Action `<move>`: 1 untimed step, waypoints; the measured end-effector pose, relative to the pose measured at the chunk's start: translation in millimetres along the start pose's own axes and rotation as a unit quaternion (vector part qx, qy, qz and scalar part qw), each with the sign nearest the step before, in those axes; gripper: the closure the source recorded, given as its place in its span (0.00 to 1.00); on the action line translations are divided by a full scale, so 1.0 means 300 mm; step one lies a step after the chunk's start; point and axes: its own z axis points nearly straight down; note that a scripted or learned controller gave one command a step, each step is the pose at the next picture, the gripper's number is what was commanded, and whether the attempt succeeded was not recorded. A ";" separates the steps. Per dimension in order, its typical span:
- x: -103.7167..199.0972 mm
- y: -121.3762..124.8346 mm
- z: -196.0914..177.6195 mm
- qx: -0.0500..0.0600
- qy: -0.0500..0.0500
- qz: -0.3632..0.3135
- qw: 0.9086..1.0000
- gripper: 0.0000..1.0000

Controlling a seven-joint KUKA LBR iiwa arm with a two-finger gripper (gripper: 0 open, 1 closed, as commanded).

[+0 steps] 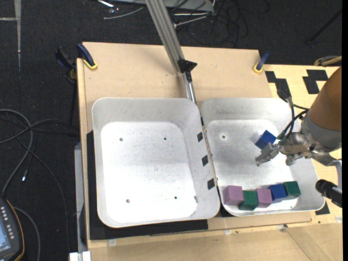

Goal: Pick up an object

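Note:
My gripper (267, 152) hangs over the middle of the right bin (239, 118), reaching in from the right. A blue block (266, 139) sits tilted right against the gripper's upper left side. I cannot make out whether the block is held or just lies on the bin floor beside the gripper. Along the right bin's front wall runs a row of blocks: a purple one (233, 194), a green one (250, 199), a second purple one (264, 196), a blue one (278, 191) and a green one (292, 188).
The left bin (109, 113) lies beside the right one, and the two share a raised rim between them. A metal pole (168, 31) slants in from the back over the bench. Clamps sit at the bench's back corners.

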 end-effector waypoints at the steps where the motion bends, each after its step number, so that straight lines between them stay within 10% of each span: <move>1: -0.117 0.305 0.378 -0.001 -0.001 -0.002 1.000 0.00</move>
